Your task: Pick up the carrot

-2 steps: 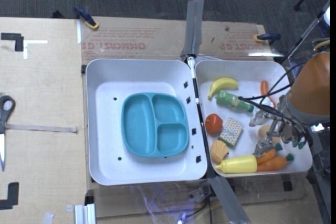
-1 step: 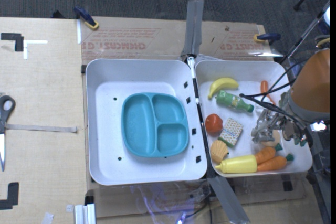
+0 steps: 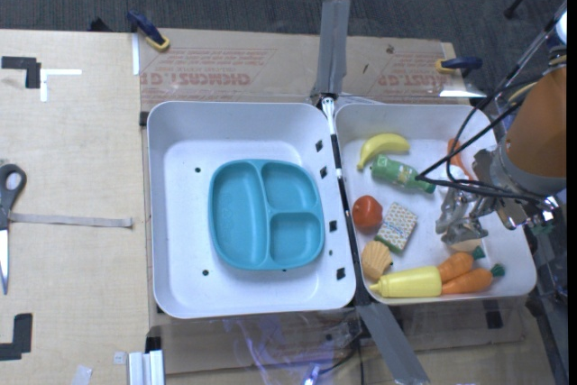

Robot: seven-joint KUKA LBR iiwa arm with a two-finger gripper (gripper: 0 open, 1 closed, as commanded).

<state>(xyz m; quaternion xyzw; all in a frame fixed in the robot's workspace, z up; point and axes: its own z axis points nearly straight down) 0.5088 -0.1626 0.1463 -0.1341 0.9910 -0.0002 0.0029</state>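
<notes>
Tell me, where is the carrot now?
The carrot lies in the right bin, at its near right corner, beside the yellow bottle and just below the gripper.

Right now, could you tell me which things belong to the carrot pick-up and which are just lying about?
For the job: carrot, gripper.

Lying about: banana, green bottle, tomato, yellow bottle, blue plate, scissors.

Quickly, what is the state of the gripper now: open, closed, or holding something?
Gripper: cannot be told; it hangs just above the carrot in the right bin.
</notes>
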